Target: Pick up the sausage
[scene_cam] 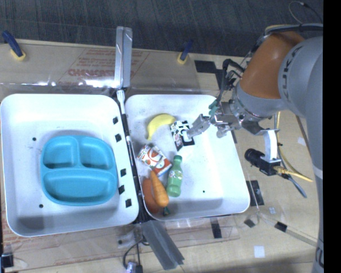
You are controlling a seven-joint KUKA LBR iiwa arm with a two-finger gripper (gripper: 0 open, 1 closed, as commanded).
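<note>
Camera view had the hand (188,131) over the right bin (227,201), grip unreadable; sausage (155,191) waited near its front-left corner.

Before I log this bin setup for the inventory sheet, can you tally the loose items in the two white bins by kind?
Curved yellow banana: 1
Small black-and-white patterned block: 1
Red-and-white crumpled packet: 1
Green plastic bottle: 1
Orange carrot-shaped item: 1
Blue plastic compartment tray: 1
Total: 6
</note>
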